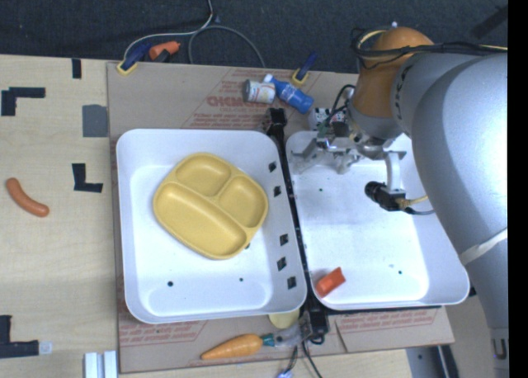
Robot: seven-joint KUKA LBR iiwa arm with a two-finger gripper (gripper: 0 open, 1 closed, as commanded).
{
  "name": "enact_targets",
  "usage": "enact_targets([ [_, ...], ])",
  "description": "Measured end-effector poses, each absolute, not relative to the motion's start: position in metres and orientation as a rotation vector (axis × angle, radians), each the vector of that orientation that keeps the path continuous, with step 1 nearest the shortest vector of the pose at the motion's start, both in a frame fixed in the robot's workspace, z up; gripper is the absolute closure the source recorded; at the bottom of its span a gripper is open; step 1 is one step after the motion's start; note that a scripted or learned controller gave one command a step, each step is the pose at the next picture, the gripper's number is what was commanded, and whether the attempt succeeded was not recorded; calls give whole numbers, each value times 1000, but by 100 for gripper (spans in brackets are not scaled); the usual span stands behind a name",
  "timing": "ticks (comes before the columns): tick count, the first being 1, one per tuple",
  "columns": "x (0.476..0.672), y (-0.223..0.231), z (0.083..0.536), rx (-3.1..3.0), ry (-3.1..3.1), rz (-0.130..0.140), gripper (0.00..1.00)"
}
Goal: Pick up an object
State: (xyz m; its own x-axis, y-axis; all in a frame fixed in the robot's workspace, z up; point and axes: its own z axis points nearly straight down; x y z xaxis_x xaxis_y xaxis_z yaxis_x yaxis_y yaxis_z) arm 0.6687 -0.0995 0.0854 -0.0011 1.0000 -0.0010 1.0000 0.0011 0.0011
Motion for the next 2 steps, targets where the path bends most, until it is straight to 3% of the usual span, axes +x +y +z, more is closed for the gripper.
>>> enact_targets([
  [1,659,-99,103,2221,2221,-3,0],
  [2,656,-97,88,2221,2223,-6,0],
])
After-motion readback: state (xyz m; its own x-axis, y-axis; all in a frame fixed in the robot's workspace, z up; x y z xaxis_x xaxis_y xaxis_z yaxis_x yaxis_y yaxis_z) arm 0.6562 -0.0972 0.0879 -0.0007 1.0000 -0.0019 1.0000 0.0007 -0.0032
